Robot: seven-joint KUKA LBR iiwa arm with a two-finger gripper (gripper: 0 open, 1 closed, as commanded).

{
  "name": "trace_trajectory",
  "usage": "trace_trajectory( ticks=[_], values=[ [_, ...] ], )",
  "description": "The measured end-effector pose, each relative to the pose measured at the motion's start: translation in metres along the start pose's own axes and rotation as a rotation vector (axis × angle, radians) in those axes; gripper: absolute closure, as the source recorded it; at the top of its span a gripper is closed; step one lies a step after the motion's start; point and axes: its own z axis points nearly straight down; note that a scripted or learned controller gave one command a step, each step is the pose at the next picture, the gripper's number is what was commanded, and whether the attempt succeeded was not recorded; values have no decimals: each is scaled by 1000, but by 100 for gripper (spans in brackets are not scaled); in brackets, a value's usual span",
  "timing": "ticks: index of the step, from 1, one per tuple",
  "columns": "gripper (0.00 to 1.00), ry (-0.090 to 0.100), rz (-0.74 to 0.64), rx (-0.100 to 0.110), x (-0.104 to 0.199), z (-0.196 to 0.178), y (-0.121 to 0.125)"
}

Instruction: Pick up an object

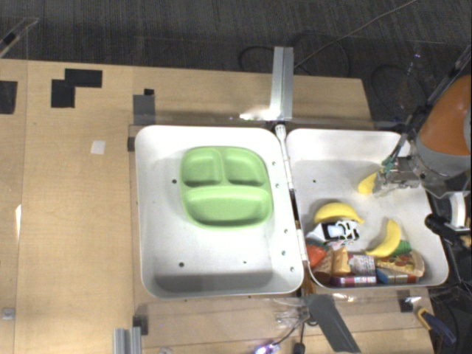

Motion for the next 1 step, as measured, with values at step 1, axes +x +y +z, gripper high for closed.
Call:
trace_trajectory(
  ticks=[1],
  values=[
    [0,0,0,0,0,0,0]
  ],
)
